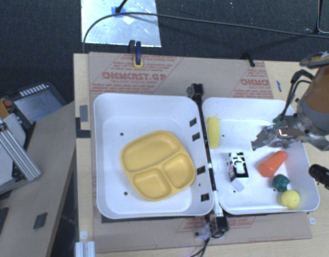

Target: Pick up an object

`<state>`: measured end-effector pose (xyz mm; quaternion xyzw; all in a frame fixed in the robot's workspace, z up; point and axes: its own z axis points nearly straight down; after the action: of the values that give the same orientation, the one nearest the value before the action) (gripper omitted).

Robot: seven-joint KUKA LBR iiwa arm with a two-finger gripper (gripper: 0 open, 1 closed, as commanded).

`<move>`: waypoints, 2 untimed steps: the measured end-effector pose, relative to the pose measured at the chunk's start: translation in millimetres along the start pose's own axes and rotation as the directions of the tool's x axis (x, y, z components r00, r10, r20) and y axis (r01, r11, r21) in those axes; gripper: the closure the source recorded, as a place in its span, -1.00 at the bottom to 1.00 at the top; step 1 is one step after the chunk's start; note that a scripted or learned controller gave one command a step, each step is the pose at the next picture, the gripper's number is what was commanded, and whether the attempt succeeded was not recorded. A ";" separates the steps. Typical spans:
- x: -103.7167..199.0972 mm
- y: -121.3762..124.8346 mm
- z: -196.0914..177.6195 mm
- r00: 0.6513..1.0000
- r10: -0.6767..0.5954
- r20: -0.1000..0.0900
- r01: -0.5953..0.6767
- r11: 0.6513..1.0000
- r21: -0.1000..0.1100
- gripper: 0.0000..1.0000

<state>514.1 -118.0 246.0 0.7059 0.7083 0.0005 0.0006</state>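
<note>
The right bin holds several small objects. A yellow oblong piece lies by its left wall. A black-and-white block sits near the middle, and beside it to the right lies an orange carrot-shaped piece. A teal lump and a yellow ball rest in the front right corner. My gripper hangs low over the right bin, just above and left of the orange piece, with nothing visibly in it.
A yellow divided plate lies in the left bin. A black divider bar runs between the bins. The grey arm comes in over the right bin's right wall. Cardboard lies under both bins.
</note>
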 end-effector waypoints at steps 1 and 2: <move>-1.1 4.9 42.9 1.000 0.002 -0.001 -0.002 1.000 0.004 -1.00; -1.0 3.2 84.8 1.000 0.002 -0.001 -0.001 1.000 0.004 -1.00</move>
<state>517.4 -119.0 161.2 0.7064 0.7078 -0.0006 -0.0013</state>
